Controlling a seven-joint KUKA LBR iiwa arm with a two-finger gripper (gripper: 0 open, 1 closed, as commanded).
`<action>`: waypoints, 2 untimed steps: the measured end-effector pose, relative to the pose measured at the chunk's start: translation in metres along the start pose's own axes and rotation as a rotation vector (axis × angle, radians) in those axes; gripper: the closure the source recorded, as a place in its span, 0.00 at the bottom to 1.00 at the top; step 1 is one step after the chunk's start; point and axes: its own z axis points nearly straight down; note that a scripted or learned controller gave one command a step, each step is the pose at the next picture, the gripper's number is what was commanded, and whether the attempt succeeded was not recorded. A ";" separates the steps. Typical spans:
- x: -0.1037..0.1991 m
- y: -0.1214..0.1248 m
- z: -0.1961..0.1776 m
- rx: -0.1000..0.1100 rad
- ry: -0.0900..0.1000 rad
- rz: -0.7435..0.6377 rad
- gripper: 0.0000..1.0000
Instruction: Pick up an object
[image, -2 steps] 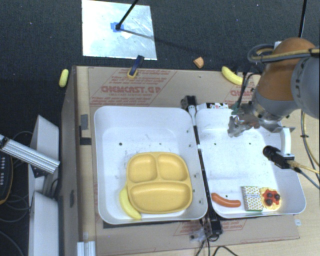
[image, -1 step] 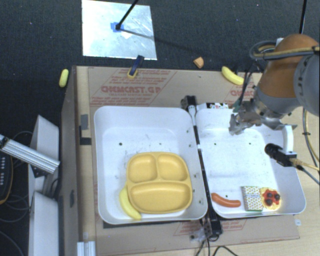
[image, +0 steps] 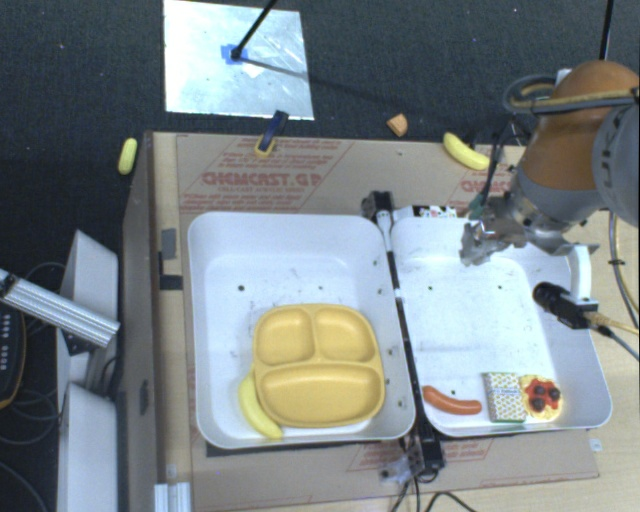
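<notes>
Hot dog (image: 451, 402) and the pizza slice (image: 541, 396) lie along the right bin's (image: 470, 300) near edge, well apart from the gripper (image: 474, 245) hovering over its far end, can't tell how the jaws stand.

Banana (image: 257, 411) in left bin (image: 215, 300): largely hidden under edge of yellow divided plate (image: 318, 362). Arm (image: 585, 130): cut off by right frame edge. Gripper (image: 478, 243): blurred, finger state unreadable. Small boxed item (image: 503, 396) in right bin (image: 470, 310): print too small to read.
</notes>
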 end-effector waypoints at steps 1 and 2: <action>0.001 0.001 -0.011 -0.003 0.001 -0.005 1.00; 0.001 0.002 -0.021 -0.005 0.001 -0.010 1.00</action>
